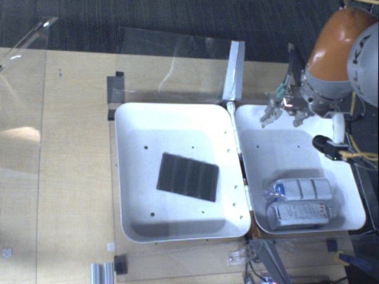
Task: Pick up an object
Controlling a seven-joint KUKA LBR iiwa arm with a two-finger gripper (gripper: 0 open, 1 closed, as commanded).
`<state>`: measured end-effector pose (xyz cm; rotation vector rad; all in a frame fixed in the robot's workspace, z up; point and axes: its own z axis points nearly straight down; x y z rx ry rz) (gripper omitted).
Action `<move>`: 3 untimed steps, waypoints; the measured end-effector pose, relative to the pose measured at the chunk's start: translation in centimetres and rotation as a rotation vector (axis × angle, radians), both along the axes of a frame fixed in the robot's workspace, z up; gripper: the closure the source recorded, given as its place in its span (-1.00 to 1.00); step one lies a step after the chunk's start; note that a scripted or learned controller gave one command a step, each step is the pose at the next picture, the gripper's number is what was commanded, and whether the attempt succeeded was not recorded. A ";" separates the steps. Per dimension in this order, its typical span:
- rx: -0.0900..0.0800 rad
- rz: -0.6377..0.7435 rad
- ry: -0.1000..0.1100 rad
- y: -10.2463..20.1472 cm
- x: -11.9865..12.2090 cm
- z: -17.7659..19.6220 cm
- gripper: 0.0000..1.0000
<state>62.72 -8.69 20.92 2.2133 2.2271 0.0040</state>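
Observation:
A dark ribbed rectangular pad [188, 177] lies flat in the middle of the left bin [133, 123]. In the right bin [254, 158], two clear plastic bottles rest near the front: one with a blue cap [299, 189] and, just in front of it, one with a printed label [299, 214]. My gripper [283, 114] hangs over the back edge of the right bin, well above and behind the bottles, with its fingers spread apart and nothing between them.
A clear acrylic wall and a metal post [234, 70] stand behind the bins. The arm's orange band [333, 46] and cables [334, 147] sit over the right bin's far right side. Wooden bench surrounds the bins.

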 end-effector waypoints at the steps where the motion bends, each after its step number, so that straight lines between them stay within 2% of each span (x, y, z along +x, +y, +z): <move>1: -0.001 0.249 0.000 -1.2 -3.9 -7.3 -1.00; 2: -0.002 0.197 -0.010 -1.8 -11.0 -11.9 -1.00; 3: -0.003 0.199 -0.020 -1.7 -10.7 -10.7 1.00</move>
